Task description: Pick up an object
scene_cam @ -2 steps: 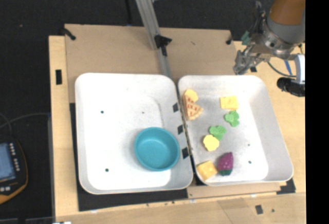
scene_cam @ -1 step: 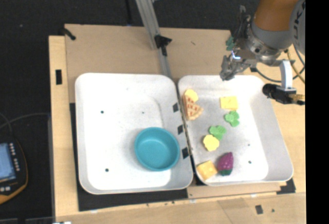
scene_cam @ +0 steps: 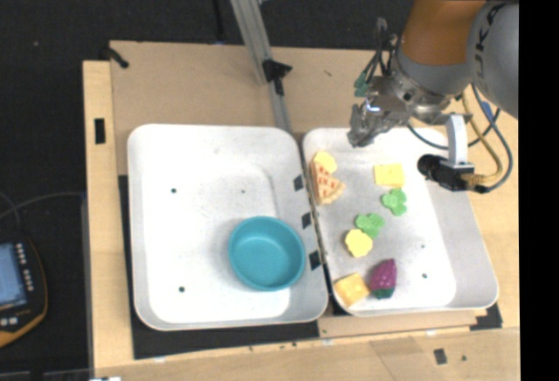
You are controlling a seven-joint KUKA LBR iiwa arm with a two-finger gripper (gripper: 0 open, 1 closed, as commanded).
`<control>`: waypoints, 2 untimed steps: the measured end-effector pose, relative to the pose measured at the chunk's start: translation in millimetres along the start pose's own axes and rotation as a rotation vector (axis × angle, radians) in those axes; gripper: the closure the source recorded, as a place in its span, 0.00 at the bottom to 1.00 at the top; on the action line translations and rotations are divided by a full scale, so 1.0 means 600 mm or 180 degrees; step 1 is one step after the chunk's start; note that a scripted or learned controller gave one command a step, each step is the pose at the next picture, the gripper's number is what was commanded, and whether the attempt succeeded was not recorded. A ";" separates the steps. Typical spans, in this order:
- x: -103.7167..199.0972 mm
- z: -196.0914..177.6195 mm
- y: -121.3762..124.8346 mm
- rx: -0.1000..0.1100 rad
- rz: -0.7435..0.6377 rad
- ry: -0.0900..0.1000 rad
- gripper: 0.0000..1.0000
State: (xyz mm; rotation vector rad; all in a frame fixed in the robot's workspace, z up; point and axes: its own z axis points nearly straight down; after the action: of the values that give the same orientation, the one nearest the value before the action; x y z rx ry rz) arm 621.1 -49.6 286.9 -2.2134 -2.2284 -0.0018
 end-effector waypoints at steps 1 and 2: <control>0.065 0.010 -0.028 0.0001 0.0003 -0.0003 1.00; 0.133 0.023 -0.040 -0.0001 0.0012 -0.0003 1.00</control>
State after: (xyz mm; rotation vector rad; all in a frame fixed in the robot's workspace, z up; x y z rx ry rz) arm 596.8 29.8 273.1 -2.2182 -2.2247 -0.0010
